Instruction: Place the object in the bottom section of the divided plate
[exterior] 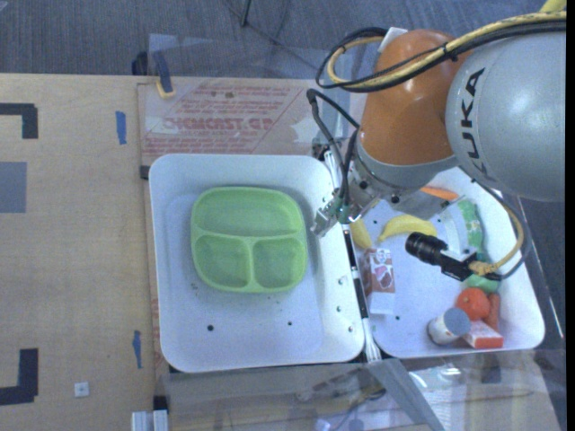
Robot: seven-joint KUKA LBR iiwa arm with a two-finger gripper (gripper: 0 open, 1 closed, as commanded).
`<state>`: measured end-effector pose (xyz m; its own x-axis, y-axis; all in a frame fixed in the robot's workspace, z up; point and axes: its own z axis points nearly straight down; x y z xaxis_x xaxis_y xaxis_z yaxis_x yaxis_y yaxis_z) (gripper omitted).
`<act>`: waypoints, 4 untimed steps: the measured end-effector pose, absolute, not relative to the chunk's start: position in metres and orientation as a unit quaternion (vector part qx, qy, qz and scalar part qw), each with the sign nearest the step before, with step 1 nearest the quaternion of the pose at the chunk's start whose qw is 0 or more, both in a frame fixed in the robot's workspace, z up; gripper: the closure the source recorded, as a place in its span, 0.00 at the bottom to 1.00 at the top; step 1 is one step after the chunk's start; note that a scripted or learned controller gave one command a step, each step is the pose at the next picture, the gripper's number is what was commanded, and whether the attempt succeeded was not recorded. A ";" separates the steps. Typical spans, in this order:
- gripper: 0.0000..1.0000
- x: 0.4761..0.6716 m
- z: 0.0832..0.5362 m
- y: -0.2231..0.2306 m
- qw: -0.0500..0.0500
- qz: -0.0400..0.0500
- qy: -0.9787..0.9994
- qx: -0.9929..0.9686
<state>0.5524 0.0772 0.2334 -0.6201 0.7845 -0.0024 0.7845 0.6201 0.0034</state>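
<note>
I cannot tell what the claw [329,212] holds; it could miss the green plate [249,240] and drop things.

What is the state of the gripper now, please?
Gripper: cannot be told; it is at the right rim of the left bin, beside the plate.

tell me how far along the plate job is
Nothing looks placed yet: the green divided plate in the left bin shows bare sections. The gripper sits near the bins' shared edge, with no object visible between its fingers. The banana, the orange ball and the other items lie in the right bin. Picking one up and placing it in the bottom section is left.
</note>
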 end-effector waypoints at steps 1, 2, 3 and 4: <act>1.00 0.495 0.184 0.060 0.000 0.000 0.871 0.491; 1.00 0.568 0.185 0.060 0.002 0.001 0.905 0.426; 1.00 0.497 0.216 0.068 0.000 0.000 0.903 0.430; 1.00 0.479 0.184 0.047 -0.001 0.000 0.876 0.482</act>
